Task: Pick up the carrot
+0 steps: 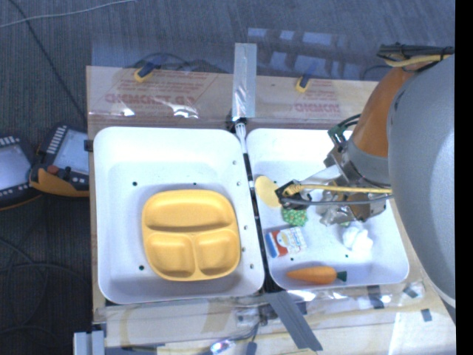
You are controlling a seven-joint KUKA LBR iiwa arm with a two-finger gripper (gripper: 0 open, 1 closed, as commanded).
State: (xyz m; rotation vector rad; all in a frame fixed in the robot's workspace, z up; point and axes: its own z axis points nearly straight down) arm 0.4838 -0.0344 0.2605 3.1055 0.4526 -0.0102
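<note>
So far the reach is the step in hand: my gripper hangs over the middle of the right bin, and the carrot is not in it. Whether my gripper is open or closed I cannot tell from this slant; the metal there is a blur of glints. The carrot lies flat on the bin floor at the 6 o'clock edge, just beside the near wall, at about 7 o'clock from me and apart from me.

Its long axis runs from 9 to 3 o'clock, nearly level across the view. The orange tip points to 9 and the green stub to 3.

Next, I judge, I must shift toward 7 o'clock until I am over the orange body. Then I should turn my wrist so the closing line crosses that axis, running 12 to 6, and descend. The wall at 6 o'clock leaves little room on that side. The red-and-white carton sits near the tip at about 11 o'clock from the carrot, and the white lump at about 1 o'clock, so I should come straight down.
</note>
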